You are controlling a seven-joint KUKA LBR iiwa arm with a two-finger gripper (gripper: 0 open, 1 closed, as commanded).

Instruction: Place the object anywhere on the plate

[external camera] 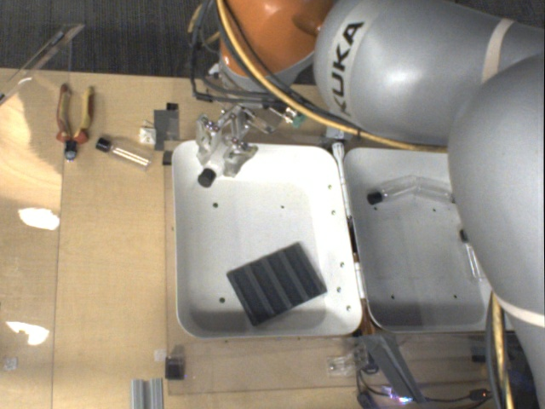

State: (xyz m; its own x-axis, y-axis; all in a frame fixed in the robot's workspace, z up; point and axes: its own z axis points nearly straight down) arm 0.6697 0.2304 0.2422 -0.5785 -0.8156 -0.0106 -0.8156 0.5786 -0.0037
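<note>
Gripper over the left bin's far corner.
Fingers part-open, gripping nothing; ridged black block lies well apart, near the bin's front.

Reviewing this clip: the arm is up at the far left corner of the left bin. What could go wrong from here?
1. The end effector sits at the left bin's far corner, well apart from the ribbed pad near the front; a close here would likely catch nothing.
2. It is tight against the bin wall, so a descent could strike the rim.
3. A small black piece lies just beside it and could get knocked away.
</note>
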